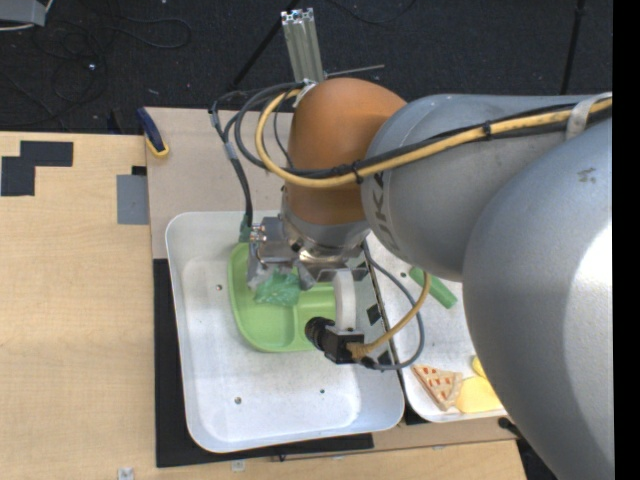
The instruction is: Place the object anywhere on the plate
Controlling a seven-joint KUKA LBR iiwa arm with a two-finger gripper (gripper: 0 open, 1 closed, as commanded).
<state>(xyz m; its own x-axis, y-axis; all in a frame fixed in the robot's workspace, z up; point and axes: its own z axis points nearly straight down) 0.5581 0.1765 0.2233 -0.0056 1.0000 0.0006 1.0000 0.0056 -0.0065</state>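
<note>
Plate [262,323], lime green with a raised rim, lies in the left bin [205,388], toward that bin's far right part, with the arm [480,218] bent low over it. A crumpled teal-green object [276,289] sits on the plate's upper half, directly under the gripper [290,268]; whether it is pinched or merely lying there cannot be told, since the wrist hides the jaws and their state cannot be read. The orange band [335,148] stands above the plate, ringed by looping yellow and black cables [262,133].

Left of and nearer than the plate, the bin floor is bare white, running out to the left and near rims. The plate's right end is covered by the wrist and a black fitting [330,340] with a cable trailing from it.

Right of the plate, past the rim between the two bins, the right bin [425,405] holds a toy pizza slice [437,381] beside a yellow piece [480,396], both near its front edge, and a green stick-like item [438,290] farther back. The arm's grey bulk covers the rest of that bin.

Left of the plate, beyond the bin, lies the wooden benchtop [70,298] with grey and black patches.
</note>
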